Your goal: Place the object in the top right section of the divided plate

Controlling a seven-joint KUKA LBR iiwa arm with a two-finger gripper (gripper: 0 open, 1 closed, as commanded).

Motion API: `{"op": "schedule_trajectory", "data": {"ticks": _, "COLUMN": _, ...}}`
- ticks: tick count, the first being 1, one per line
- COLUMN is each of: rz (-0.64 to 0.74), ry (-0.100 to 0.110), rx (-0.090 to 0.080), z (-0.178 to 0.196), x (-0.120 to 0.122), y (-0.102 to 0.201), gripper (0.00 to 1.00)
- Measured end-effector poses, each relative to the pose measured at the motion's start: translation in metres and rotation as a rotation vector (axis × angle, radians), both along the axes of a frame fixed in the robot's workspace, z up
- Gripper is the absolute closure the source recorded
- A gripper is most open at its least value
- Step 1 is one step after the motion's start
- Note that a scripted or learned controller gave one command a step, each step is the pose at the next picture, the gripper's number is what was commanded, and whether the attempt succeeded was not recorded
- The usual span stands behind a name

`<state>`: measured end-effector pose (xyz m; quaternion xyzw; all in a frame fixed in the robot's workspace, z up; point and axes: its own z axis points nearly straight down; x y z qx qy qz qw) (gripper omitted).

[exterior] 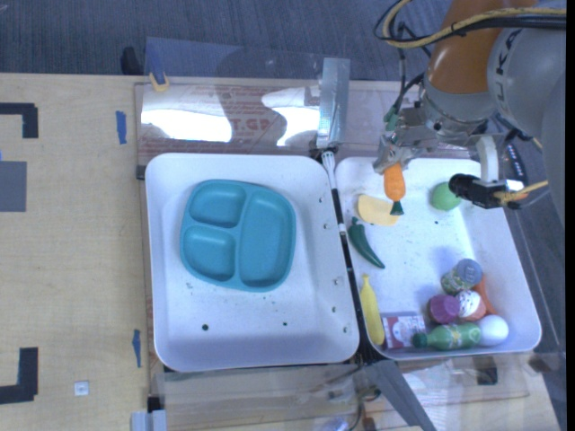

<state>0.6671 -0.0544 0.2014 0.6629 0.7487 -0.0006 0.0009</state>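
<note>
KUKA arm lifts toy carrot (393, 184) over the right bin (514, 241)

Gripper (393, 162) clenched on the carrot's top; blue divided plate (239, 233) sits in the left bin (171, 268). No labels legible.

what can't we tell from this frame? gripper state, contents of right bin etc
- Gripper: sits just above the orange carrot-like toy; too small and blurred in the camera view to tell whether it grips the toy.
- Pile in the right bin's near corner: items overlap and hide each other; count and identity unclear.
- Arm: cut off by the top and right edges.
- Blue divided plate: fully visible in the left bin.
</note>
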Motion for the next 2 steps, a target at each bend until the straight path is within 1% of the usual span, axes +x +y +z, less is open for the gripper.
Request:
{"op": "schedule_trajectory", "data": {"ticks": 1, "rz": -0.095, "ry": 0.003, "rx": 0.004, "z": -0.017, "x": -0.076, "y": 0.071, "gripper": 1.00}}
{"op": "schedule_trajectory", "data": {"ticks": 2, "rz": -0.205, "ry": -0.027, "rx": -0.013, "z": -0.037, "x": -0.058, "y": 0.101, "gripper": 1.00}}
